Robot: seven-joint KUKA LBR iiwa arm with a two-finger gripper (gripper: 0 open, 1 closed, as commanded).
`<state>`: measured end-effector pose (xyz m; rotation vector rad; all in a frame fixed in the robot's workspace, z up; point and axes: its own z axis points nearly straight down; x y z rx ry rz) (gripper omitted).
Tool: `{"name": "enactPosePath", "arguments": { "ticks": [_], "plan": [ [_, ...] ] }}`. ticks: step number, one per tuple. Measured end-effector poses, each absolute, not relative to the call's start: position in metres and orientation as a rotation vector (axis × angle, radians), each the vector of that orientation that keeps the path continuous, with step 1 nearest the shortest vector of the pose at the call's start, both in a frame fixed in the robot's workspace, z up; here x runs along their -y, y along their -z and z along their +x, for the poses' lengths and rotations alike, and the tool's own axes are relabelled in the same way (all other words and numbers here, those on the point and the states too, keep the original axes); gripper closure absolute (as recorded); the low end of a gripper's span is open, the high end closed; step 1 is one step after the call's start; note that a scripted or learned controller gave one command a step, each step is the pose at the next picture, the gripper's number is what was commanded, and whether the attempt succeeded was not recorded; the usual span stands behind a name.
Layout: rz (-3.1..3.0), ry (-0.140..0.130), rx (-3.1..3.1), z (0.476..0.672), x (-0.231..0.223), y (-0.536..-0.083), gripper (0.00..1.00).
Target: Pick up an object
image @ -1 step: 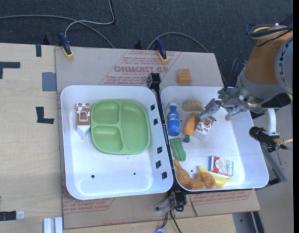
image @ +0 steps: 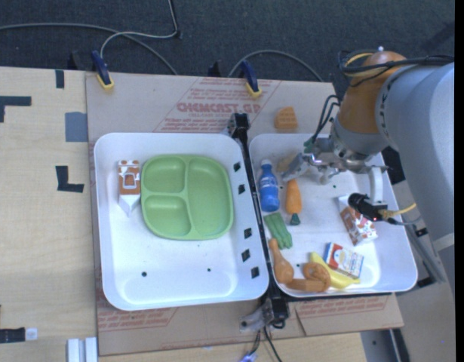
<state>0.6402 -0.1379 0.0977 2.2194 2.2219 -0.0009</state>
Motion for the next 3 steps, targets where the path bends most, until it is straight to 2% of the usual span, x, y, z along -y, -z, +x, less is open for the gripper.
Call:
{"name": "enactPosePath", "arguments": {
  "ticks": [1, 2, 3],
  "plan": [
    [2.215, 0.008, -2.2, 0.622, 0.109, -0.089, 0.0],
    [2.218, 0.004, -2.21, 0.622, 0.104, -0.097, 1.0],
    [2.219, -0.001, -2.224, 0.616, 0.051, -0.185, 1.0]
  ]
}}
